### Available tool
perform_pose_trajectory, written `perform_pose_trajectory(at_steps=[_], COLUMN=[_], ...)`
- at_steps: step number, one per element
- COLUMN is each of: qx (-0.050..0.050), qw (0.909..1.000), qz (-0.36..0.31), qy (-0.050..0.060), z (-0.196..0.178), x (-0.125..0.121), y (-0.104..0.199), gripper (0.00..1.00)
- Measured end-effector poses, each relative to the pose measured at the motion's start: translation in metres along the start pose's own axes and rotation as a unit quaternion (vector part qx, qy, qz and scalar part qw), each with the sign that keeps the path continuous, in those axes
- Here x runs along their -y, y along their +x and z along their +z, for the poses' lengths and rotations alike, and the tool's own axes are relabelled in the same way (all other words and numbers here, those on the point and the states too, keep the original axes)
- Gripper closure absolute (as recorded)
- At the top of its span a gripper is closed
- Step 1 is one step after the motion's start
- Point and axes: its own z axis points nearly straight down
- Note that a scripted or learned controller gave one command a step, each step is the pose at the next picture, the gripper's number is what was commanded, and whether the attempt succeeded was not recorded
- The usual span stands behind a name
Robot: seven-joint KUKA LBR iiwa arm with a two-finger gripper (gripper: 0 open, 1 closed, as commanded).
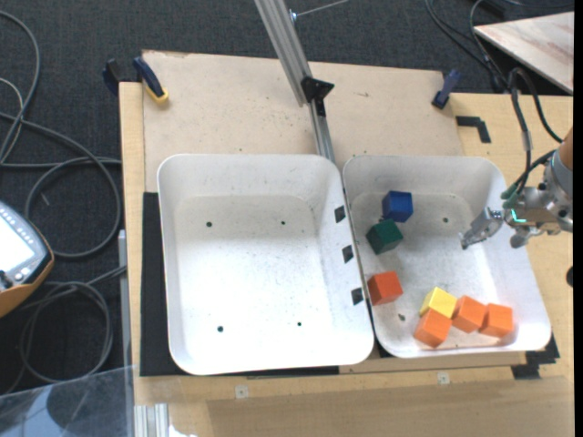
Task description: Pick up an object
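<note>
Gripper (481, 232) over right bin (455, 169), near its right wall. Blue cube (397, 205), green cube (384, 236) mid-bin; orange cubes (471, 315) along front edge.

Both white bins (246, 176) look like smooth, speckled plastic; the bench (228, 98) is pale matt wood; the slanted rail (282, 30) is brushed metal.

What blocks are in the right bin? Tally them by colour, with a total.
Orange blocks: 4
Yellow block: 1
Blue block: 1
Green block: 1
Total: 7
</note>
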Motion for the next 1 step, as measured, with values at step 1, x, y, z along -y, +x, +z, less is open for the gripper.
perform_pose_trajectory(at_steps=[1], qx=[0.001], qw=[1.0000], qz=[0.000], qy=[-0.002], z=[-0.0017], x=[-0.0005], y=[0.0001], gripper=[0.00])
